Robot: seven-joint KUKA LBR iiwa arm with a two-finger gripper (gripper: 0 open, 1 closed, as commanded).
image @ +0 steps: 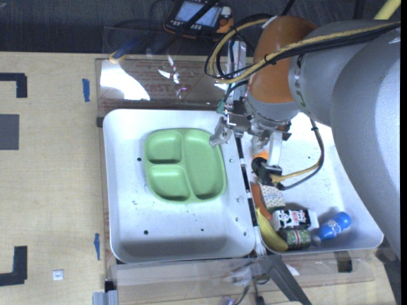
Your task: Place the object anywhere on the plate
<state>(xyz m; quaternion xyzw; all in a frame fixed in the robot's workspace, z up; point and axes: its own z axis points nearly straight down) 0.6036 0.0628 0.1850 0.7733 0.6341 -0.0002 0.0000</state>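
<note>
A light green divided plate (184,164) lies in the left white bin (127,221) with nothing on it. My gripper (256,146) hangs under the orange-banded wrist, over the left edge of the right bin (356,221), just right of the plate's far right corner. The wrist hides what lies beneath it. Loose objects are bunched in the near left corner of the right bin: a yellow banana (269,234), an orange stick-like piece (257,194), a patterned box (274,197), a black-and-white carton (296,218), a green can (297,237) and a blue ball-shaped toy (334,226).
The ridge where the two bins meet (247,202) runs between the plate and the objects. The grey arm covers the far and right parts of the right bin. A clear panel (159,81) stands behind the bins, and a handheld pendant (197,14) lies beyond it.
</note>
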